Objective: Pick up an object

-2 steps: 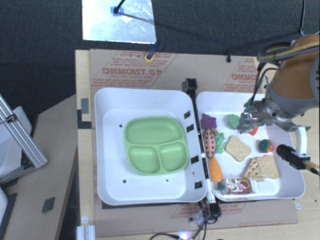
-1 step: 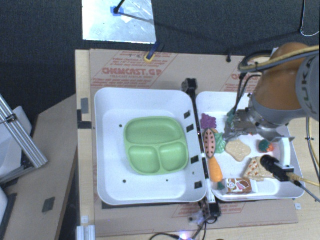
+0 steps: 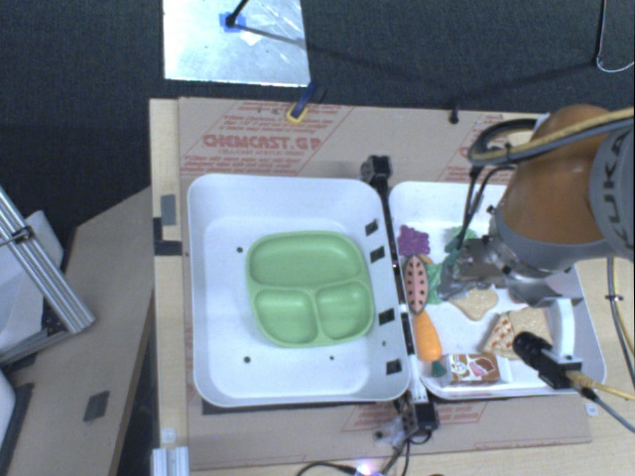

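You'll see the grey two-finger gripper hanging low in the right white bin, its grip hidden beneath the wrist, amid the toy food heaped there—watermelon slice, orange carrot, purple grapes—so any could be picked.

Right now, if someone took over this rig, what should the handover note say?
Pincer: low over the right bin, near its left half; whether it is open or shut cannot be told, and nothing shows held.
Right bin: grapes, watermelon slice, carrot, packet, two toast pieces, all lying loose.
Left bin: green tray in the middle.
Done: arm is down among the items.
Left: grasp one item and lift it.
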Controlling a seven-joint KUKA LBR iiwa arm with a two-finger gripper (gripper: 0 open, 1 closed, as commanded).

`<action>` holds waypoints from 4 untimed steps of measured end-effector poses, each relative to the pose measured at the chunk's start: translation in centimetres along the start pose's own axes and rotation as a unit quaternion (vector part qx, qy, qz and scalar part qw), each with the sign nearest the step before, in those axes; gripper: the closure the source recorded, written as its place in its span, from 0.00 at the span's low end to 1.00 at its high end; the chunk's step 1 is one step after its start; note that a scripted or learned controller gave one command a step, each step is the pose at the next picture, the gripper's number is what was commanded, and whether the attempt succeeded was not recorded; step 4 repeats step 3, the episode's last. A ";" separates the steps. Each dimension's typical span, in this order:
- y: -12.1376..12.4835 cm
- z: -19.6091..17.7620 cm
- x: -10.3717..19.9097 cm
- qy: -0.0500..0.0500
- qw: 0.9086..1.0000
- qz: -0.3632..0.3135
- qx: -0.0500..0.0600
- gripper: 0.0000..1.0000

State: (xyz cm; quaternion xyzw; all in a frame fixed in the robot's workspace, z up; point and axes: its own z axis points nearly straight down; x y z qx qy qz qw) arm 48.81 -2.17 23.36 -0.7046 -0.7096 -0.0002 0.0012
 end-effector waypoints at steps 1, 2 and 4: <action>0.3 1.3 -0.8 -0.001 1.000 0.003 0.000 1.00; -0.2 1.7 -0.1 -0.001 1.000 0.002 -0.001 1.00; 0.5 0.1 -0.5 -0.001 1.000 0.002 -0.002 1.00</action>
